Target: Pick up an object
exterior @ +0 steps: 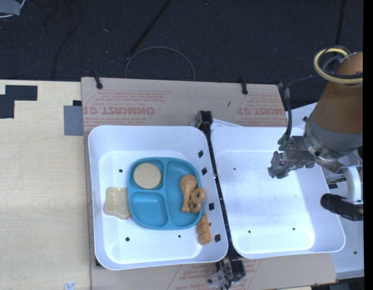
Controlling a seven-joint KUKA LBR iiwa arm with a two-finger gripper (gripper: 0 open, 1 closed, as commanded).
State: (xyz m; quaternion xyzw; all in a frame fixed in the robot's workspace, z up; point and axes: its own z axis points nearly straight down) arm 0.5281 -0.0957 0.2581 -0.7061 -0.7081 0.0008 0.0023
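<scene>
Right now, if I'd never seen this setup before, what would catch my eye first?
Probably the bright blue divided plate in the left bin, with a round tan biscuit and a pretzel-like piece in its compartments. Next comes the grey arm with an orange band on the right, its gripper over the right bin.

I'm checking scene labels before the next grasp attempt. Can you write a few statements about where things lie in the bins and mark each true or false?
1. The blue tray lies in the left bin. True.
2. The round tan disc sits in the right bin. False: it sits in the tray's upper left compartment.
3. The hand is over the right bin. True.
4. The pretzel-shaped piece lies outside the tray. False: it lies in the tray's right compartment.
5. A pale piece lies against the tray's left edge. True.
</scene>
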